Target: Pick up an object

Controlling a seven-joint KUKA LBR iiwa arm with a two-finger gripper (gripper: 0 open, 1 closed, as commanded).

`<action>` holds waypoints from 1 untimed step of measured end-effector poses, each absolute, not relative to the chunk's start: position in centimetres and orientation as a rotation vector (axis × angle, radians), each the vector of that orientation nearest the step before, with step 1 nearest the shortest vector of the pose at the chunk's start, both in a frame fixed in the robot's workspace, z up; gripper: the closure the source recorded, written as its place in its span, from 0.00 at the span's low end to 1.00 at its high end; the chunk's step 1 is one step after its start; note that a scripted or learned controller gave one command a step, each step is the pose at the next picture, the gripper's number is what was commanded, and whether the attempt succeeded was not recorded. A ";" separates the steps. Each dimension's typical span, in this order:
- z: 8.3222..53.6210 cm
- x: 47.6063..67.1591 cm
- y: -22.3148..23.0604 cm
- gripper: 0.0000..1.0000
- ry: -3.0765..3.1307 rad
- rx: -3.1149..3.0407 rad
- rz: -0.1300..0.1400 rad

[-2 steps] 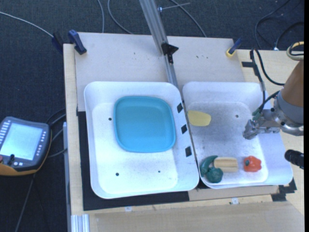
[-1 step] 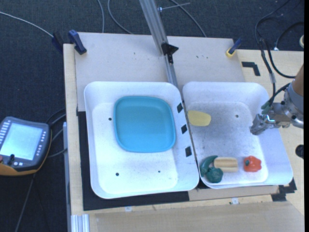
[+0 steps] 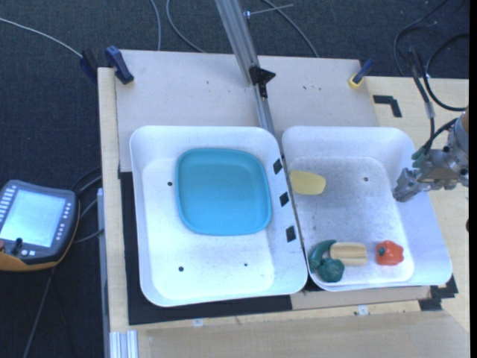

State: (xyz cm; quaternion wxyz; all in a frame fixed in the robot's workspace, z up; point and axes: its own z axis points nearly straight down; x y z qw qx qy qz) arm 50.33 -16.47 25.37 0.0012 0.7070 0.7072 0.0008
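The right bin (image 3: 417, 222) holds a pale yellow piece (image 3: 307, 183) near its upper left. Along its front edge lie a green vegetable (image 3: 326, 261), a tan block (image 3: 349, 253) and a small red vegetable (image 3: 388, 253). My gripper (image 3: 408, 186) hangs over the right rim of this bin, well to the right of the yellow piece and above the red vegetable. I see nothing in it. A teal square plate (image 3: 223, 191) lies in the left bin (image 3: 156, 222).
A slanted metal pole (image 3: 240, 36) comes down to the gap between the bins. Blue and yellow clamps (image 3: 119, 64) hold the board's back corners. A teach pendant (image 3: 33, 222) lies off the bench at left, and cables run across the floor.
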 end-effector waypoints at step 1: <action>24.2 52.4 -12.0 1.00 2.226 2.217 0.001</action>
